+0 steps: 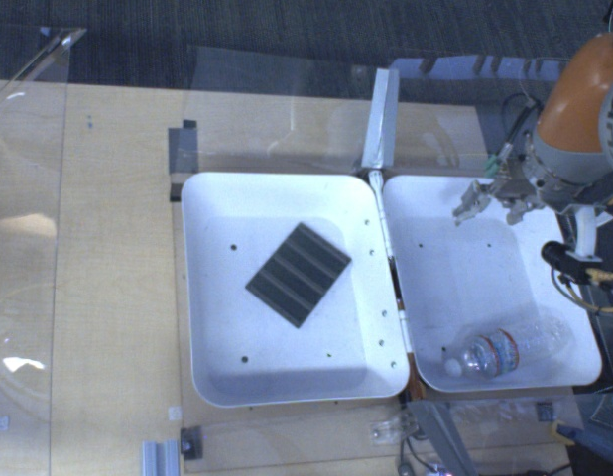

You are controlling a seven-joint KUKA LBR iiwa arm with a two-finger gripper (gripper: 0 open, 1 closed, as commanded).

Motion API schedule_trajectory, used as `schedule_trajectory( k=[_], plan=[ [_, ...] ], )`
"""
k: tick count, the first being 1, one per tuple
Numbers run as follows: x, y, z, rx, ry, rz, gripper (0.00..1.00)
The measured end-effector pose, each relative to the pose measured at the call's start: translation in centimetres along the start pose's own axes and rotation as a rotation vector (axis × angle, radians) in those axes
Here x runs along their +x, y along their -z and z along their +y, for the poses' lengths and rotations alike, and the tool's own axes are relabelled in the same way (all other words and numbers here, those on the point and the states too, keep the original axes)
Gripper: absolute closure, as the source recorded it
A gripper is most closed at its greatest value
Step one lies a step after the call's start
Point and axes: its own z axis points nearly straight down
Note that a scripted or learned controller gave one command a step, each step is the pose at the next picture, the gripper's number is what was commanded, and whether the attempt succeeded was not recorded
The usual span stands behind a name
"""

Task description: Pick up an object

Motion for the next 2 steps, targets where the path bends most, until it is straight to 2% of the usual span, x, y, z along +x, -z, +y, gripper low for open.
schedule_trajectory(
  k=[1,2],
  plan=[
    [3.2,-10.1,-3.6,-0.004,-0.150,0.001,0.00],
    [-4.8,-0.4,-3.1,0.001,-0.166,-0.001,0.00]
  ],
)
